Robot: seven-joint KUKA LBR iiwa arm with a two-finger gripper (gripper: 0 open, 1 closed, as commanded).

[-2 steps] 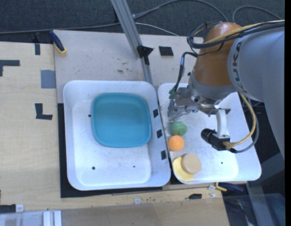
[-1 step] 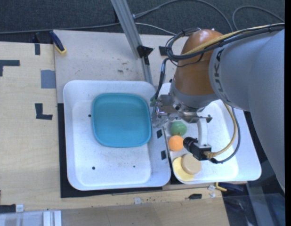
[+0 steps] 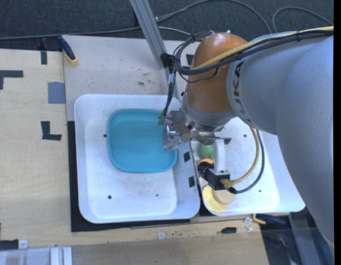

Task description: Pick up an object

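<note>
Camera view: gripper [image 3: 171, 138] low over left bin [image 3: 93, 203], touching blue plate [image 3: 138, 141] at its 3 o'clock rim. Finger state: cannot tell. Green object [image 3: 207, 150] and yellow object [image 3: 217, 200] in right bin [image 3: 267, 197], toward 6 o'clock of wrist. Advice: straddle plate rim squarely, close firmly, lift slowly; flat plate likely slips.

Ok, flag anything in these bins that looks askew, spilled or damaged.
Nothing stands out. The blue plate lies flat in the left bin, unspilled and unbroken. In the right bin, a green object and a pale yellow one sit partly hidden under the arm.
</note>
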